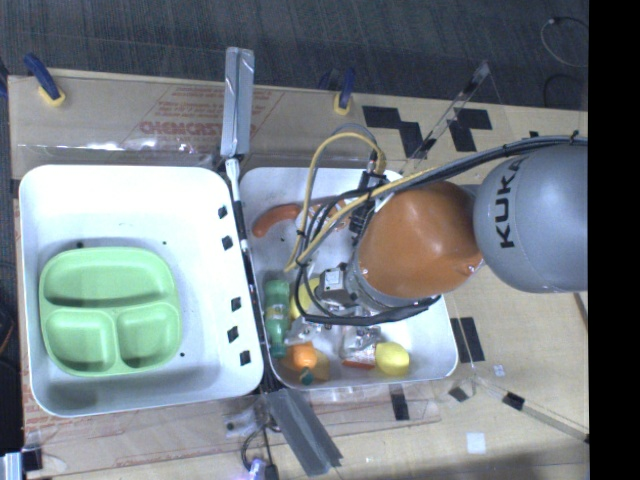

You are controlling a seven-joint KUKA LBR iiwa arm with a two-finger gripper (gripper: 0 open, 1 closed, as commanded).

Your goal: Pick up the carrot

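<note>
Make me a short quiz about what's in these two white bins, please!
1. True or false: the green divided tray lies in the left bin.
2. Which bin is the arm reaching over, left or right?
3. What lies beside the orange carrot near the front wall of the right bin: A) a yellow lemon, B) a blue cup, C) a red book?

Key: 1 true; 2 right; 3 A.
</note>
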